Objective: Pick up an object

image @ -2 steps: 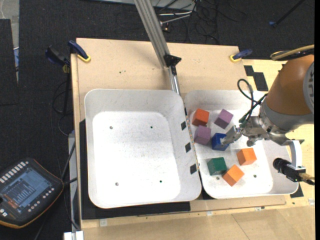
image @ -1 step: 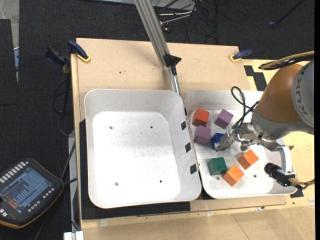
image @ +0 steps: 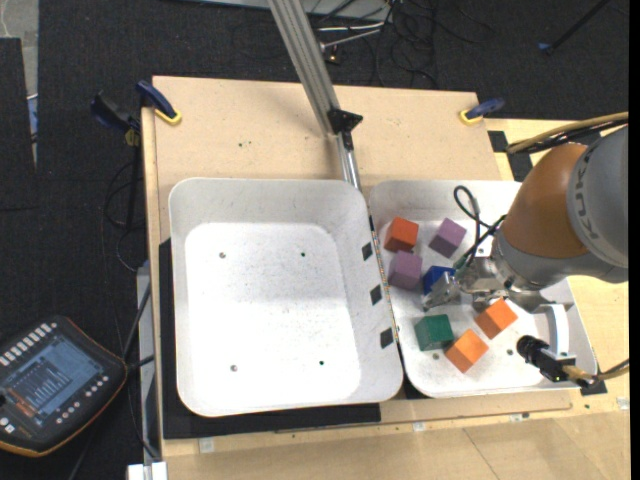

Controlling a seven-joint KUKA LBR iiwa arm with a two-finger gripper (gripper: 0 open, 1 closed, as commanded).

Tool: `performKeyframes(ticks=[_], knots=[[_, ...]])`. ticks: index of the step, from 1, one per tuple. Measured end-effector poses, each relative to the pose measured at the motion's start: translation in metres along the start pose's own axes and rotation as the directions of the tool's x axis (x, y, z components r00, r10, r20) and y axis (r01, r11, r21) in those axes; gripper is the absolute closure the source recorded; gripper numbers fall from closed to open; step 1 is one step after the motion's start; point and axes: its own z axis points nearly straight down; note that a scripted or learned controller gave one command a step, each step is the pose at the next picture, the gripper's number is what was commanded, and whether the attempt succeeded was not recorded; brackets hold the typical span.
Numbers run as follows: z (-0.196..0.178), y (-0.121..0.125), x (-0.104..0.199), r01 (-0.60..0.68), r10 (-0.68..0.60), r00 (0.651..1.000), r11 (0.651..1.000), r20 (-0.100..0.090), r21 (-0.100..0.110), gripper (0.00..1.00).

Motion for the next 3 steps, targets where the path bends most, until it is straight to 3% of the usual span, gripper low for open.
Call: performKeyframes(ticks=[1,3], knots=[[-0.012,0.001,0.000,0.000,0.000,1.000,1.000,0.000,-0.003,1.00],[-0.106,-0.009,-0.002,0.003,-0.003,1.000,1.000,0.001,-0.007,1.00]])
